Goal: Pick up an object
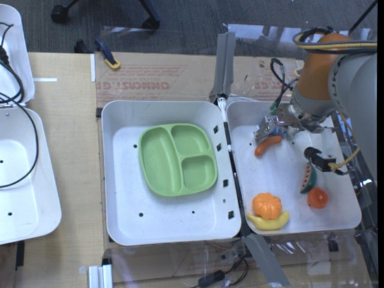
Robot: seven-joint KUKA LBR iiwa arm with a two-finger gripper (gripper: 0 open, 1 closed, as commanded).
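Reaching in from the right, the gripper (268,128) hangs low over a red sausage (267,146) in the right bin (342,221), where a pumpkin (267,204), banana (268,222), watermelon slice (307,178) and tomato (318,198) lie; a green divided plate (177,159) sits in the left bin (120,209).

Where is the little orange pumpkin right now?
The pumpkin sits in the right bin, near its front edge, resting against the yellow banana. The red tomato lies off to its right.
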